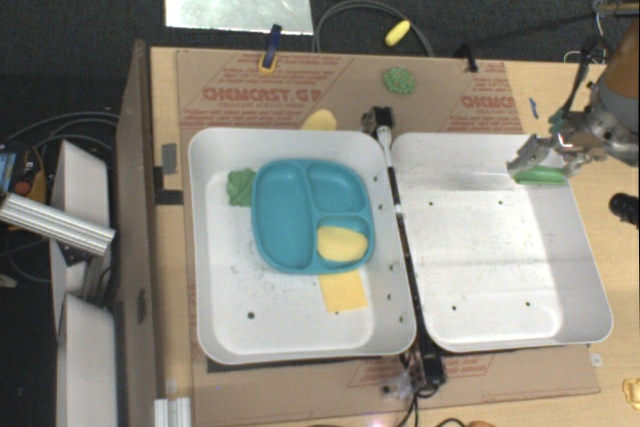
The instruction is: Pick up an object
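Bins first: left bin [215, 245] has a teal divided plate [300, 215] with a yellow lump [342, 243] in its lower right compartment, a flat yellow slice [345, 292] just below the plate, and a green leafy bit [240, 186] at the plate's left edge. Right bin [500, 255] sits beside it. Claw [540, 167] hangs over that bin's upper right corner with a green object [542, 176] right at its fingertips; can't tell if it's actually clamped on it. Desk [300, 85] is brown cardboard with a small green thing [400, 80] and cables behind.
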